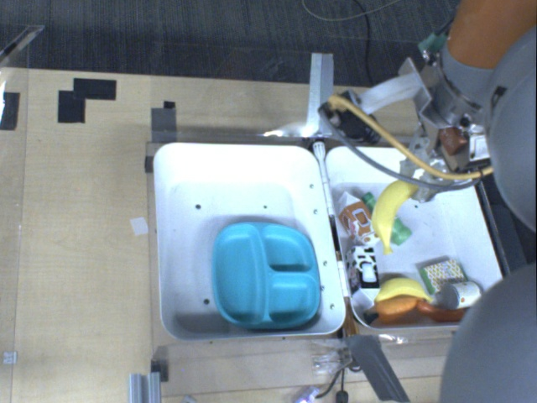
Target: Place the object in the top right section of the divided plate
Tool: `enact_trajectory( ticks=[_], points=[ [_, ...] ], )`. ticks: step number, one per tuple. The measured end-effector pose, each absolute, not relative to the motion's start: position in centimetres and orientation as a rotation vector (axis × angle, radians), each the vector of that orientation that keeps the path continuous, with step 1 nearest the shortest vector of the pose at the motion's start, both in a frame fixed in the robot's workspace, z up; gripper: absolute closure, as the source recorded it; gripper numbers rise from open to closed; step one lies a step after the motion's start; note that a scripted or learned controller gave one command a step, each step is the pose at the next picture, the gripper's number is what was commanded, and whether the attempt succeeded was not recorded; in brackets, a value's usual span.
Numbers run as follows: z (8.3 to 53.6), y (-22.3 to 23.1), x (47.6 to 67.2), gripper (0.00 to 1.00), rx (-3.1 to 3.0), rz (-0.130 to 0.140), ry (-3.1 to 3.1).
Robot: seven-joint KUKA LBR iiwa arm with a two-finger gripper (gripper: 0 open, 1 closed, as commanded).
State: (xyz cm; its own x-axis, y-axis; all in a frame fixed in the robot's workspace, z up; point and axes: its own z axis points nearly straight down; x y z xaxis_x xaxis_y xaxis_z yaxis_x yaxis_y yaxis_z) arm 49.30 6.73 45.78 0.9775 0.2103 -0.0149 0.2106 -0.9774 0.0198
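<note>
Can't tell what the gripper [428, 179] is doing, though it's sitting right at the top of the banana [389, 211] in the right bin [487, 225]. Weak grab means it's slipping before reaching the blue plate [267, 273].

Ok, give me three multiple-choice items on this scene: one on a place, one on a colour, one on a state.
1. Where is the divided plate?
A. in the left bin
B. in the right bin
C. on the bare bench

2. What colour is the divided plate?
A. red
B. blue
C. black

3. What lies in the plate's sections?
A. a banana
B. a can
C. nothing

Answers:
1 A, it sits inside the left bin, towards its near wall.
2 B, it is light blue all over.
3 C, all its sections are bare; the banana lies in the right bin, below the gripper.
</note>
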Motion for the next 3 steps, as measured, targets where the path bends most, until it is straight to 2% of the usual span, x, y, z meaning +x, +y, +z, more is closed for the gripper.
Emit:
enact_trajectory(
  ticks=[1, 3],
  points=[
    [43.3, 6.1, 48.8, 1.0, 3.119, -0.007, 0.322],
    [44.9, 6.2, 49.1, 1.0, 3.104, -0.02, 0.338]
  ],
)
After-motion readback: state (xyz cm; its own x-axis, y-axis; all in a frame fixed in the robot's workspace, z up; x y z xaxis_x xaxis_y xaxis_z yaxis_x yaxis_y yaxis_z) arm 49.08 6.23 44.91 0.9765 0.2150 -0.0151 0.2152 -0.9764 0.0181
